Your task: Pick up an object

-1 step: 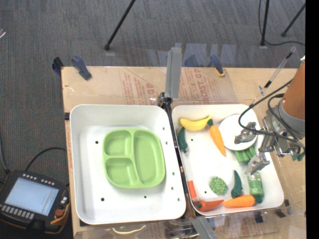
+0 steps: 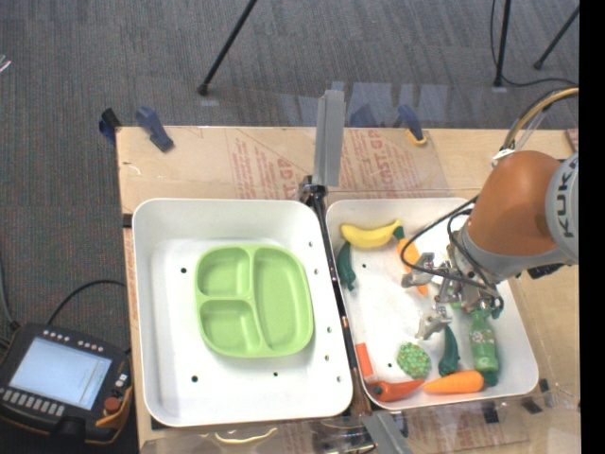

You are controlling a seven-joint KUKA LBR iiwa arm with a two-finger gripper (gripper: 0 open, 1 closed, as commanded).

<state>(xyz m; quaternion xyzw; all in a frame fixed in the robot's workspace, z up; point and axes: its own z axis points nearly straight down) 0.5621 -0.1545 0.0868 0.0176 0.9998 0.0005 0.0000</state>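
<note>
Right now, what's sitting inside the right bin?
The right bin holds a yellow banana, dark green vegetables, a green bottle, a green knobbly ball and carrots. The gripper and arm cover an orange item and whatever lies beneath.

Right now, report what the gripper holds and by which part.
Cannot be told: the gripper hangs over the right white bin beside the green plastic bottle, with no object seen in it.

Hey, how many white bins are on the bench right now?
2. The left bin holds a green divided plate; the right bin holds toy foods under the tool.
</note>
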